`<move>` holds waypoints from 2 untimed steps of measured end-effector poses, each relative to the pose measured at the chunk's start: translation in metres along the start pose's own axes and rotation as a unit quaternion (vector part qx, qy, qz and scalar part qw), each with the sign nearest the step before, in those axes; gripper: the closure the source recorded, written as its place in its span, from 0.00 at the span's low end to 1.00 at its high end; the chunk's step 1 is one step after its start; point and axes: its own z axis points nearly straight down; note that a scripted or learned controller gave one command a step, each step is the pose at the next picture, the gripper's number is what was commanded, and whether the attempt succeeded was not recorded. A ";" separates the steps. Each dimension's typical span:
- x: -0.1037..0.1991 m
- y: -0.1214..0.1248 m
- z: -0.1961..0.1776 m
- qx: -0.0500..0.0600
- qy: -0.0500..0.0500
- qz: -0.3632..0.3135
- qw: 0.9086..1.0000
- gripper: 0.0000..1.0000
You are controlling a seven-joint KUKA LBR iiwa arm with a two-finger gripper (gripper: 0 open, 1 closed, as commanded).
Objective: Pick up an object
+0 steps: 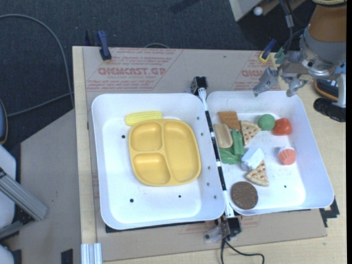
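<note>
Dark grey carpet floor (pixel 44 10) surrounds a cardboard-topped bench (pixel 137 67), with a grey cable (pixel 60 43) looping across it.

Grey arm w/ orange band at upper right, tool (pixel 279 87) fingers spread, nothing between

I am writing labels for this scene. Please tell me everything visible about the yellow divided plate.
The yellow divided plate lies flat in the left bin, near its middle. It looks like smooth plastic, rounded-square, with three compartments: two at the far side, one at the near left. All look bare. A yellow corn cob lies against its far-left rim.
</note>
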 end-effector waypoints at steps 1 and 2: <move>0.051 -0.013 0.087 0.001 0.000 0.000 1.000 0.00; 0.073 -0.019 0.086 0.001 0.000 0.000 1.000 0.00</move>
